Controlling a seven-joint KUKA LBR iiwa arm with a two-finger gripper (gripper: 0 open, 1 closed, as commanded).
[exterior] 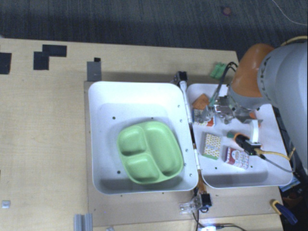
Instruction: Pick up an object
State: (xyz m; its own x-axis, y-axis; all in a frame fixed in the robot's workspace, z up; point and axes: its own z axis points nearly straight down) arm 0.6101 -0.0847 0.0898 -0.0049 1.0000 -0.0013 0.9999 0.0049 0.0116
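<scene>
The gripper [208, 113], its state hidden, hangs over the right bin [274, 177] near a flat card packet [211, 145], light, thin, best pinched by an edge.

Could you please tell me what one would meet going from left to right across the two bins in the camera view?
Left bin → green divided plate → divider between the bins → patterned packet → red and white packet → arm's orange band.
</scene>
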